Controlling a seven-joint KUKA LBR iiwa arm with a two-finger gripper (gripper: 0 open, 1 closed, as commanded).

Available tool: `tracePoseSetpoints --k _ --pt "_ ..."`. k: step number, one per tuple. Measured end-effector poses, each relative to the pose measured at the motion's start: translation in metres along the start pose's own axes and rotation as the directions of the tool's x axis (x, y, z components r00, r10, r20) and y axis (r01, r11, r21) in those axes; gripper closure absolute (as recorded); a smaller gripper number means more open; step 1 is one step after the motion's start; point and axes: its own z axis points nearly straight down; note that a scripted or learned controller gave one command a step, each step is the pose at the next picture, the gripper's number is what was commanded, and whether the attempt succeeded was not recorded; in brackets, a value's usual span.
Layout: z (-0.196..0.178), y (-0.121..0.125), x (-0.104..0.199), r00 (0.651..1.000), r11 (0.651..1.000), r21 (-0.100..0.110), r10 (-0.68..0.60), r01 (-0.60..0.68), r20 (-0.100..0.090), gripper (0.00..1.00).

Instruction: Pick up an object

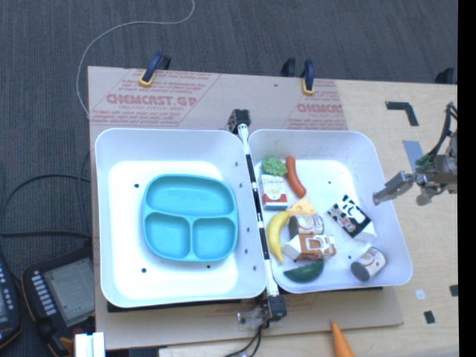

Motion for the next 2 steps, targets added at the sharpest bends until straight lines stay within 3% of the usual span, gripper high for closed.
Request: tracePoseSetpoints --k 1,2 --pt "0.148 -0.008 -0.007 1.000 1.000 0.005 -0.001 0.001 -0.005 0.00" --pt "0.179 -0.007 0.019 1.000 1.000 -0.002 0.000 0.000 0.001 0.00"
